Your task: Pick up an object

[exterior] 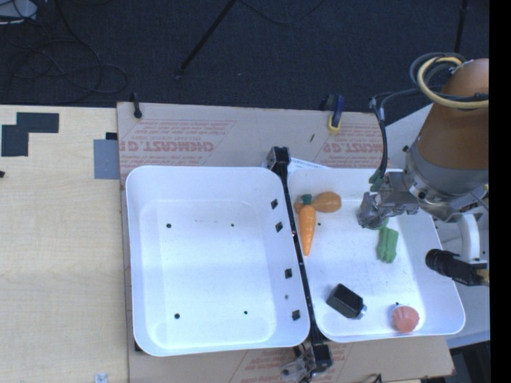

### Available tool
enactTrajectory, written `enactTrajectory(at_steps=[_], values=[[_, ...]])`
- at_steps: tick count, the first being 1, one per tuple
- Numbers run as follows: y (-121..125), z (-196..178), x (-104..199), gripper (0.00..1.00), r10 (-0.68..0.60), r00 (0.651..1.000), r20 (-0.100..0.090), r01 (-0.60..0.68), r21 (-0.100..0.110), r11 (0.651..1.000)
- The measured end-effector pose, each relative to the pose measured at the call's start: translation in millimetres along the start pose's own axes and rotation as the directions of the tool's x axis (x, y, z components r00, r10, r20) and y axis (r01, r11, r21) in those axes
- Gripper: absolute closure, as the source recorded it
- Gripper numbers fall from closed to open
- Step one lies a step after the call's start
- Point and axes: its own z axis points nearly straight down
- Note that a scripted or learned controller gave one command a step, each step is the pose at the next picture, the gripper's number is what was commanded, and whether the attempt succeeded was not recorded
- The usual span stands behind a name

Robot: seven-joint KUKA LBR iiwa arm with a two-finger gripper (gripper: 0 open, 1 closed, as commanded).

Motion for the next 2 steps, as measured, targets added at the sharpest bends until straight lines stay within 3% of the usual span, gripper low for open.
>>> enactTrajectory(at_steps=[1, 2], values=[[-6.7, -28.0, 79.5, 1.00, 0.000, 1.000, 0.001, 0.000, 0.011, 1.000], [-1.3, -42.3, 131.1, 1.00, 0.002, 1.000, 0.000, -0.002, 0.014, 1.000]])
